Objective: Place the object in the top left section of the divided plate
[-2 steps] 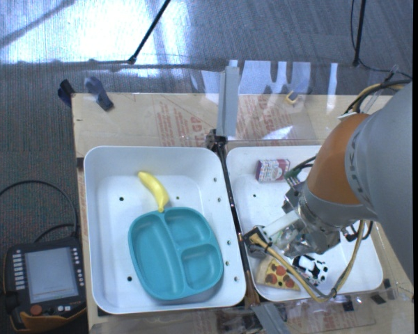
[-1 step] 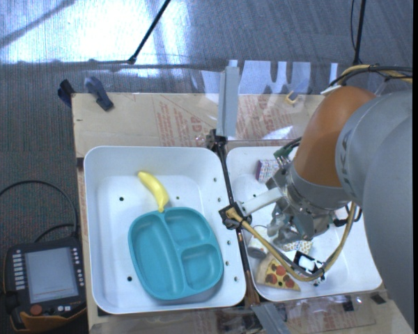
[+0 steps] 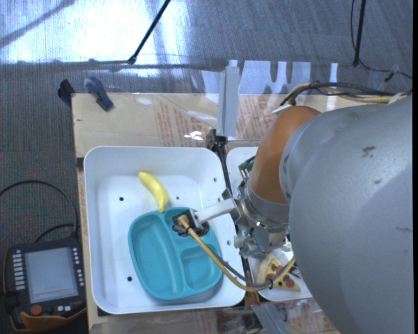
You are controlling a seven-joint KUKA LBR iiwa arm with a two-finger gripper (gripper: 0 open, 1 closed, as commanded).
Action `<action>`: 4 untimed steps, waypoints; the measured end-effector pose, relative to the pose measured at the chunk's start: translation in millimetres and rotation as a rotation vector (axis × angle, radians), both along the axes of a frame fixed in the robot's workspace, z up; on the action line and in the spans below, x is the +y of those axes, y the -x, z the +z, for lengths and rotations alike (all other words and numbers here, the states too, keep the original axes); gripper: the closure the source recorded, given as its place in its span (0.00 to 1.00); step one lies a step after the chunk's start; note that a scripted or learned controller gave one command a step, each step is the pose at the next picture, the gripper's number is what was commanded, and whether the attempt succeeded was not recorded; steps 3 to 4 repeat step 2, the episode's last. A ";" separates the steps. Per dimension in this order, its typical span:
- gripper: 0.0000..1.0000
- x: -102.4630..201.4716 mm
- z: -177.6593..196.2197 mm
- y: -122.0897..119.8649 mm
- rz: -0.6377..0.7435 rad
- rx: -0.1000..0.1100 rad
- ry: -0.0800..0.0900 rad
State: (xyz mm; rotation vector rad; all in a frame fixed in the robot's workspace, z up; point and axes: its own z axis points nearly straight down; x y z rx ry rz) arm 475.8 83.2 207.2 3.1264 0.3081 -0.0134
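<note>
The arm (image 3: 355,214) hides most of the right bin (image 3: 240,152).

No legible txt; red print on bench board (image 3: 175,117) + pendant screen (image 3: 50,275) too blurry

Big grey arm (image 3: 362,207), smooth and rounded, with matt shell and a few small dark marks (scratches or screw holes, too small to tell). Above the wrist (image 3: 254,239) an orange band (image 3: 275,162), glossy and dome-like, paler along the top. Under the band a grey metal ring (image 3: 265,211), stepped at the edge. Then darker metal parts at the wrist, crowded together and hard to separate. Near the upper end of the orange band a bundle of thin cables (image 3: 334,89), black and pale yellow, curved across to the grey shell.
</note>
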 end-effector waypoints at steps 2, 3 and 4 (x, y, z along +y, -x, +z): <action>1.00 -81.6 19.1 -44.8 0.009 0.001 -0.001; 1.00 -81.6 19.1 -44.8 0.009 0.001 -0.001; 1.00 -81.6 19.1 -44.8 0.009 0.001 -0.001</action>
